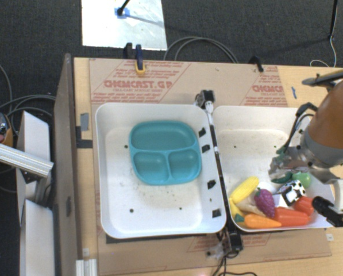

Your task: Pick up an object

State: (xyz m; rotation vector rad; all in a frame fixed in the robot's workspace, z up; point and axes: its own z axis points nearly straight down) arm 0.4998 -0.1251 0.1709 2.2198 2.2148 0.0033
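A heap of toy food lies in the near corner of the right bin — a yellow corn cob, a purple piece, an orange carrot, a red piece, a green piece and a small black-and-white object, all touching or overlapping one another. The hand hangs just above the far right edge of this heap, beside the green piece; whether it is released or clenched cannot be told from this slant, and nothing can be seen between its tips. The arm, with its orange band, reaches in from the right. The left bin holds a teal divided tray lying flat near its middle, well apart from the heap. Both bins sit side by side on the worktop, a brown printed sheet, with black clips along the seam between them.
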